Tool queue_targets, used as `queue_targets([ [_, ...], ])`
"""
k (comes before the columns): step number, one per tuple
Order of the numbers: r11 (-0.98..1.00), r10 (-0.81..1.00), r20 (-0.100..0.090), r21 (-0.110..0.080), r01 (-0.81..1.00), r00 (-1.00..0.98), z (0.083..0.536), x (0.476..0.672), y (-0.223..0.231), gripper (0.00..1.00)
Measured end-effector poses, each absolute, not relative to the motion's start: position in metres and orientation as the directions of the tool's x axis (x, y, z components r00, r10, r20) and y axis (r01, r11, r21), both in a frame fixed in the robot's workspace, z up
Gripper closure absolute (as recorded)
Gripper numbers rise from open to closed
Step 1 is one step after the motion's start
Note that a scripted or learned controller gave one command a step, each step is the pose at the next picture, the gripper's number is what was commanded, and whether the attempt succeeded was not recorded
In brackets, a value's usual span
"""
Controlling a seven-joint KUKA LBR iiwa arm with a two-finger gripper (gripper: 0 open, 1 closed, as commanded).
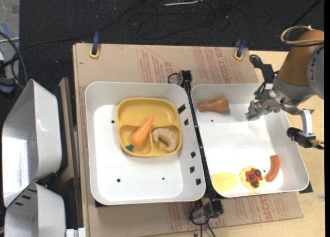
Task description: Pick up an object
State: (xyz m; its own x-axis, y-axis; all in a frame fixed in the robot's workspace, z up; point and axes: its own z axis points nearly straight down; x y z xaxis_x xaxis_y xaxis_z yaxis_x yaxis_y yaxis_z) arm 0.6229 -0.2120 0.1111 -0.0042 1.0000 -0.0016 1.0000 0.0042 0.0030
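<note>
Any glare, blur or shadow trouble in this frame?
Camera view: even lighting, the white bins bright but not washed out; carrot and drumstick sharp enough; soft shadows only; the tool is small and slightly soft, its fingers unreadable.

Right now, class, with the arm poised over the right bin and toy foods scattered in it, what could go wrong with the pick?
1. The gripper hangs near the right white bin's far edge, beside the brown toy drumstick; a descent here may close on nothing.
2. The red toy sausage lies against the bin's sloped wall, so the fingers could hit it.
3. The flat yellow disc offers little to grasp.
</note>
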Motion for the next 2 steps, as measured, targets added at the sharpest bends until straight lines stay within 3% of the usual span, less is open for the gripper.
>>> queue_targets([
  [2,0.002,1.0,-0.002,0.006,1.0,-0.002,0.219,0.606,-0.209,1.0],
])
